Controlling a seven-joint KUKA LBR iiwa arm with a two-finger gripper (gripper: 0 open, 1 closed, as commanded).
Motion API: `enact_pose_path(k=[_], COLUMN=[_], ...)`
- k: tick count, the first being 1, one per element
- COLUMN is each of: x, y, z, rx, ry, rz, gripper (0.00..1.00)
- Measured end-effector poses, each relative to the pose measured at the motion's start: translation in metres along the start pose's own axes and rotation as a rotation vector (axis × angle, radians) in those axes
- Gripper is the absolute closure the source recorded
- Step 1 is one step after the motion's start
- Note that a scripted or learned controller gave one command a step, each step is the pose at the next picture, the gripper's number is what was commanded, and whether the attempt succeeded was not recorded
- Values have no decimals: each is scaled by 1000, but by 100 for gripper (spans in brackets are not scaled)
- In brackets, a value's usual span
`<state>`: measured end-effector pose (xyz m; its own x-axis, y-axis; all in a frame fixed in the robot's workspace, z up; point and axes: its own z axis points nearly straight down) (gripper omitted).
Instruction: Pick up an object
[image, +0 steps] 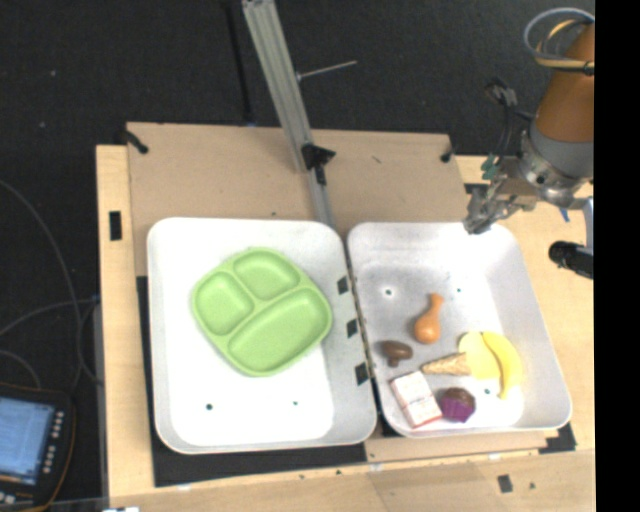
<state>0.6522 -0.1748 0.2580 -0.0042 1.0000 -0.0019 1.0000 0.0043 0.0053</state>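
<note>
Dark carpet surrounds the table, a pale wooden top carrying two shallow white bins side by side. Left bin holds a light green divided plate, smooth plastic with three compartments, lying flat and turned at a slant. Right bin holds everything I could pick from.

I hang over the far right corner of the right bin, my jaws just at its rim, pointing down. Whether they stand apart or together I cannot tell at this size; nothing shows between them. Above my wrist sits the orange band.

All the objects lie nearer the camera than my jaws, well apart from them, grouped in the near half of the right bin. Closest is an orange toy drumstick, bulbous at its near end and narrow at the far end, its long axis running roughly away from the camera with the thin end tipped toward my side. Left of it and nearer lies a small brown oval piece. A tan cone lies on its side, tip pointing left, its wide end touching a yellow banana that curves along the bin's right side. At the near edge sit a white and red box and, just beside it, a rounded purple piece.
</note>
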Motion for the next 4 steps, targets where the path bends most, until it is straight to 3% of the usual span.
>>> enact_pose_path(k=[4], x=[215], y=[-41], z=[16], rx=[6], ry=[3], rz=[-3], gripper=[100])
